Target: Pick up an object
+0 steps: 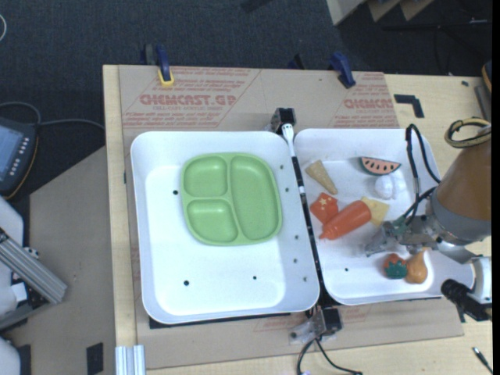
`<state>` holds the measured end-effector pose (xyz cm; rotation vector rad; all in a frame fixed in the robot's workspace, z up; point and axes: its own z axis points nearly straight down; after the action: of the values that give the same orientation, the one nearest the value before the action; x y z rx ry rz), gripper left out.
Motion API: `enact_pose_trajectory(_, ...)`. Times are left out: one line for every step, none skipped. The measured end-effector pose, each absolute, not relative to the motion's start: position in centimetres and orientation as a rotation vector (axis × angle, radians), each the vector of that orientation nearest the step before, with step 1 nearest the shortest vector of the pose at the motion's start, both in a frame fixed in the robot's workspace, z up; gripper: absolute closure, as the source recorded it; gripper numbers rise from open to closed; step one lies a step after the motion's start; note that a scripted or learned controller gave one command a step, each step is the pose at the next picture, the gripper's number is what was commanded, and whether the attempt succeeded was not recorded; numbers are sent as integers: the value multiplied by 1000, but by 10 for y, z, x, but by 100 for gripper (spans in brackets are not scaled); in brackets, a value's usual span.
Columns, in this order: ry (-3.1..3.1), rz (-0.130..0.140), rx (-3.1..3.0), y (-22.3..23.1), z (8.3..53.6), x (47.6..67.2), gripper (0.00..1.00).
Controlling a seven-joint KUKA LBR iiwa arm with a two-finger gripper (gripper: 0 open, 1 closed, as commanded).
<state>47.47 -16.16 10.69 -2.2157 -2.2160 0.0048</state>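
In the right bin (344, 283) lie several toy foods: a tan cone (321, 176), a watermelon slice (380, 165), a white lump (387, 185), a red piece (323, 206), a long red-orange vegetable (346, 219) and a yellow wedge (377, 208). My gripper (388, 239) hangs low over this bin's right part. It is just right of the red-orange vegetable and below the yellow wedge. An orange and green piece (394, 268) and an orange piece (419, 266) lie just below it. I see nothing held in it.
The left bin (156, 272) holds a green divided plate (232, 198). A black divider with a cable (301, 201) runs between the bins. The arm's orange band (473, 190) and a black cable (416, 162) stand over the right bin's right side.
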Motion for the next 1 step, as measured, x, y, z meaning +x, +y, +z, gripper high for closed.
enact_pose_trajectory(-2218,2,-2219,-161,83,474,0)
